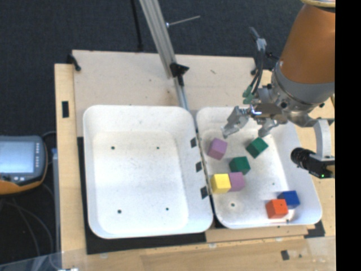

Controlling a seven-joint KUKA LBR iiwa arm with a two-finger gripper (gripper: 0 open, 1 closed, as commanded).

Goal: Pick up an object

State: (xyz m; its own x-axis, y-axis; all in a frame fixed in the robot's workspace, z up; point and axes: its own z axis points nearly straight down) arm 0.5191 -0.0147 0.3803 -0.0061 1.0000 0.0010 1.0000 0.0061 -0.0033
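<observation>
Bare floor lies between the purple cube (218,148) and upper green cube (258,147); lower blocks crowd together.

White bins (141,117); blocks below gripper (248,127): two purple (218,148), two green (257,147), one yellow (221,182), one orange (276,208), one blue (290,197). Arm orange band (310,38), grey wrist.

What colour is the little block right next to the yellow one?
Purple: the small purple cube touches the yellow cube, seen in the camera view.
</observation>
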